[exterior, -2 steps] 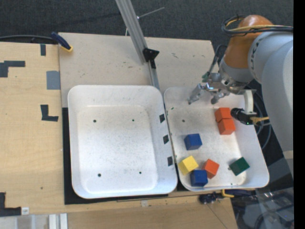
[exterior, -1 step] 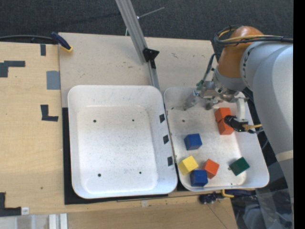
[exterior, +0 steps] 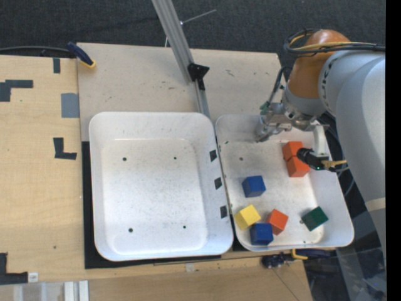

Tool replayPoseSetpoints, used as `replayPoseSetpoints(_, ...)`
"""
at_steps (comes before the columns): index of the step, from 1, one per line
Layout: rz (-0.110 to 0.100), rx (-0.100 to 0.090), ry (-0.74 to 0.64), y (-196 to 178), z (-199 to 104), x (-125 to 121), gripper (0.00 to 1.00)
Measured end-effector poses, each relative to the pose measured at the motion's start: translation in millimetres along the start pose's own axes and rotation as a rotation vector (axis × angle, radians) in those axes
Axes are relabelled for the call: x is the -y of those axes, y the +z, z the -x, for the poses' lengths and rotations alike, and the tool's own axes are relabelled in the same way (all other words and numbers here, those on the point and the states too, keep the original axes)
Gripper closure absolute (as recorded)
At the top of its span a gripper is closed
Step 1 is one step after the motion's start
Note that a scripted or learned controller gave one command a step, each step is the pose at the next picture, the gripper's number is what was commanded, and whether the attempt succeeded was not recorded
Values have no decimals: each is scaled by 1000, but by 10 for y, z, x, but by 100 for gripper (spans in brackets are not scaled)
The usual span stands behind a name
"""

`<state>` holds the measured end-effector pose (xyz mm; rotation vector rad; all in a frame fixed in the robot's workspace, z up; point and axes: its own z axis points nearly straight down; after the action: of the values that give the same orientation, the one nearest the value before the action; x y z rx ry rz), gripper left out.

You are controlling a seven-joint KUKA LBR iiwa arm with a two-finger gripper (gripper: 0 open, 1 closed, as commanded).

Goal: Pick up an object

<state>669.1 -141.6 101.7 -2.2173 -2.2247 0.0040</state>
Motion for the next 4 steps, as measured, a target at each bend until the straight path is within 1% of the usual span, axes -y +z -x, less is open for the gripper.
replayPoseSetpoints(1, 7, -1, 1, -502, -108, -11, 100)
replayPoseSetpoints(2, 8, 0, 2, -1144, -112, -6, 100)
replayPoseSetpoints(3, 7, 0, 2, -1607, -115, -17, 100)
replayPoseSetpoints(4, 0, -3, -2, -1512, -663, 240, 100)
